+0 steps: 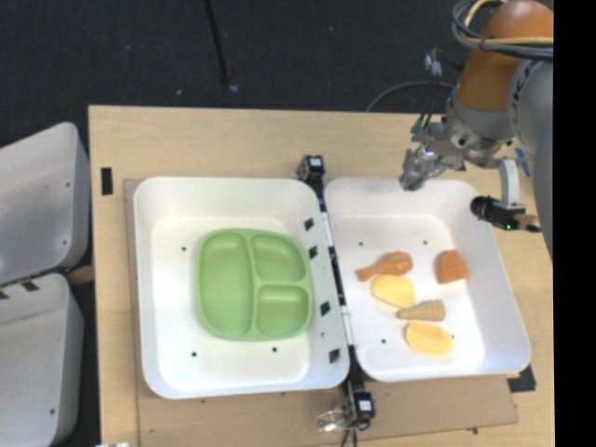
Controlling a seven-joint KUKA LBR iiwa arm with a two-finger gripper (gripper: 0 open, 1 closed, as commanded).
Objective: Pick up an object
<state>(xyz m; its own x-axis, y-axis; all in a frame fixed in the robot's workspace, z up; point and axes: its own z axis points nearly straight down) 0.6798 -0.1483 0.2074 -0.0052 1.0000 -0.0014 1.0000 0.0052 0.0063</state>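
Gripper [415,177] hangs over the far rim of the right bin [494,343], and between its fingertips I see nothing; whether the fingers are apart or together I cannot tell, they are too small and dark.

Nearest to me in the right bin lies a yellow round piece [428,340]. Just behind it is a small tan cone [422,311], lying on its side, and behind that a second yellow piece [393,291]. It touches an orange drumstick-shaped piece [386,266]. To the right of these, apart from them, sits an orange-brown chunk [452,266].

The left bin [149,343] holds a green divided plate [253,283] with three compartments, lying flat.

Farther back, the arm [498,59] with its orange band rises at the right, above the wooden bench [233,138].
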